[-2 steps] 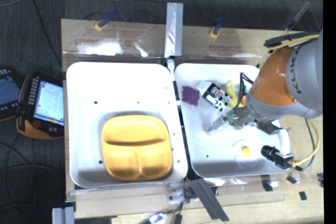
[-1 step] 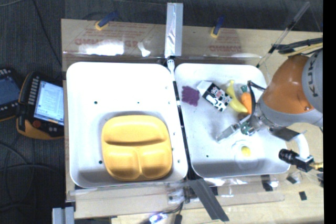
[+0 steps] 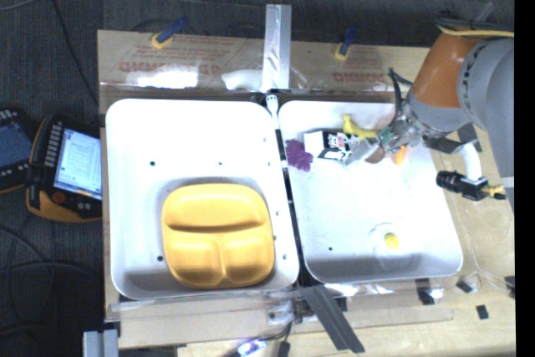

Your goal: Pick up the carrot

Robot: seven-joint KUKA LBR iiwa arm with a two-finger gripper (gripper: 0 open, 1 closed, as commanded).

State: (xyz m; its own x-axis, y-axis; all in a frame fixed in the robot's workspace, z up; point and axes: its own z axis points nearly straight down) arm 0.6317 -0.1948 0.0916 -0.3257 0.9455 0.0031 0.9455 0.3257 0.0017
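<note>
The grey arm (image 3: 468, 88) is reaching in over the right bin (image 3: 418, 238), its gripper (image 3: 386, 142) hanging near the bin's far wall.

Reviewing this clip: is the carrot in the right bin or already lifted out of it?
Cannot tell for sure. A small orange carrot shows at the gripper, within the right bin outline near its far wall, but the slanted view hides whether it rests on the floor.

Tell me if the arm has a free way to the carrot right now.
Probably yes: the gripper sits right at the carrot in the right bin. The purple item lies well clear of it.
</note>
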